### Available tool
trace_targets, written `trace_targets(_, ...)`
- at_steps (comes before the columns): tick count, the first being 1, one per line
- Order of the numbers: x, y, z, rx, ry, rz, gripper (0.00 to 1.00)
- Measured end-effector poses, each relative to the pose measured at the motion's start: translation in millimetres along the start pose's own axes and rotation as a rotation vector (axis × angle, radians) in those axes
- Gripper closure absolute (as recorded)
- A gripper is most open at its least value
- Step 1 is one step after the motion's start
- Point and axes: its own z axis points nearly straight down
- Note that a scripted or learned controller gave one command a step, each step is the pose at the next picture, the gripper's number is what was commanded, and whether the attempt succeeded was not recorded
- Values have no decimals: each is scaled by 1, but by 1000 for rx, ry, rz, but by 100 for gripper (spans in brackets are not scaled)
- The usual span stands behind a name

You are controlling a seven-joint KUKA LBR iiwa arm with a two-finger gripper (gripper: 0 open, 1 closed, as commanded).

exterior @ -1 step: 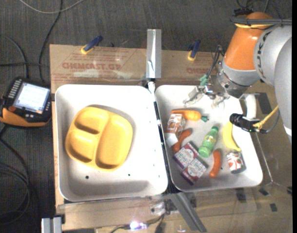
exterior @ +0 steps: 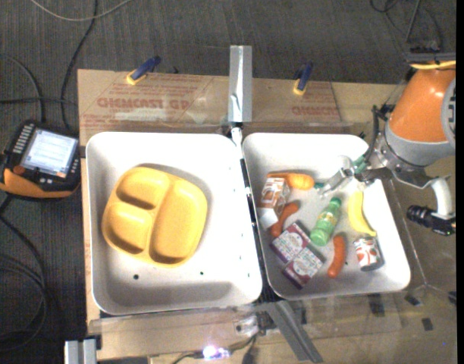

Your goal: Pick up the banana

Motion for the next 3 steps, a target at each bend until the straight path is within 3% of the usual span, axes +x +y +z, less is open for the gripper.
trace_targets(1, -5, 34, 1, -1, 2, 97, 0)
trace_targets(2, -17, -33, 70, -8, 7, 124, 0)
trace_targets(3, -16, -31, 60, -11, 6, 124, 100)
